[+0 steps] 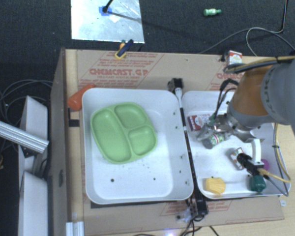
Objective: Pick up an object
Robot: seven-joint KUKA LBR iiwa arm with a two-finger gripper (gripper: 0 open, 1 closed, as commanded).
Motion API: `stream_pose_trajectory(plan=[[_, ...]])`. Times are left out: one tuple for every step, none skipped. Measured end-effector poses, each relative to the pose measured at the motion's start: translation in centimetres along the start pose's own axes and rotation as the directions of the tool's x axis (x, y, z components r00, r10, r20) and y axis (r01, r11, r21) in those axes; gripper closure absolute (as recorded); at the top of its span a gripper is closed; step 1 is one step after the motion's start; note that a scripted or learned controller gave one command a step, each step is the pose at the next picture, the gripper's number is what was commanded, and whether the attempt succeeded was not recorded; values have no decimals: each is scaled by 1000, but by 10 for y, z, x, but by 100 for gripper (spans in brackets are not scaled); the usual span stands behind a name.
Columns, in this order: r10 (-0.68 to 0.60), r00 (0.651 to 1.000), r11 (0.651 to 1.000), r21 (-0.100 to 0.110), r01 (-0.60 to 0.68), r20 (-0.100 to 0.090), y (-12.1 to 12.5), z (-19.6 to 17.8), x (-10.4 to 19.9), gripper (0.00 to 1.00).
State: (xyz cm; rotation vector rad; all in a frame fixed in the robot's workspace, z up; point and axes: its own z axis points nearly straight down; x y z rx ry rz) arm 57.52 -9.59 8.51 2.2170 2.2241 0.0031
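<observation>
Hovering low in the right bin [273, 193], the end effector [211, 132] sat at a small can [212, 139]; finger state could not be told, no lift evident yet.

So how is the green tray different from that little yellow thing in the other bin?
The green tray is large, flat and split into three compartments; the yellow thing is small, lumpy and undivided. The tray lies mid-left bin; the yellow thing sits at the right bin's near edge. Both lie away from the pincer.

Cardboard-topped bench [137, 65], two white bins [132, 146] side by side
</observation>
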Motion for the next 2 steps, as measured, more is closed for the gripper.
stream_pose_trajectory(plan=[[-2,1000,1000,-4,2,1,2,-11,0,100],[-2,1000,1000,-2,2,-1,-21,-100,77,100]])
